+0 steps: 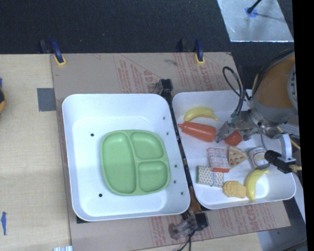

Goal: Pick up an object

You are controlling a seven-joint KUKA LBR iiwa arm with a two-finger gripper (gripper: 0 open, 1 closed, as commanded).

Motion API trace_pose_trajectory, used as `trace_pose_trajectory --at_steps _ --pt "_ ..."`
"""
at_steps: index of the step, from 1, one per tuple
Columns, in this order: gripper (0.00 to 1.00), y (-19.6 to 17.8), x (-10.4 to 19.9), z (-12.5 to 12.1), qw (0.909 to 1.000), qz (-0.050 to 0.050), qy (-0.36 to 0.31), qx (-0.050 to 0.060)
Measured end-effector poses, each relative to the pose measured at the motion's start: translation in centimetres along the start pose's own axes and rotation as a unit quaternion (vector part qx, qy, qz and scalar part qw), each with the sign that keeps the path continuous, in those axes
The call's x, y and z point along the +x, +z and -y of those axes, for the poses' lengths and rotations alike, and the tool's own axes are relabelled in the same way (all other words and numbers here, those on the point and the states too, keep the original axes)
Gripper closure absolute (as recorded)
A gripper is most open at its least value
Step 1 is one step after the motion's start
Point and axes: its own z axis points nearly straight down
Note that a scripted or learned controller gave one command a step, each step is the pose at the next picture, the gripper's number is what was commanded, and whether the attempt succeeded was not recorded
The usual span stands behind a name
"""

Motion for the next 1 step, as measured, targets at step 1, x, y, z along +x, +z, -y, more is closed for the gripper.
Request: trace_pose_trajectory --at_steps 1 --pt "1.0 -1.06 -0.12 0.0 1.0 0.001 -0.001 0.001"
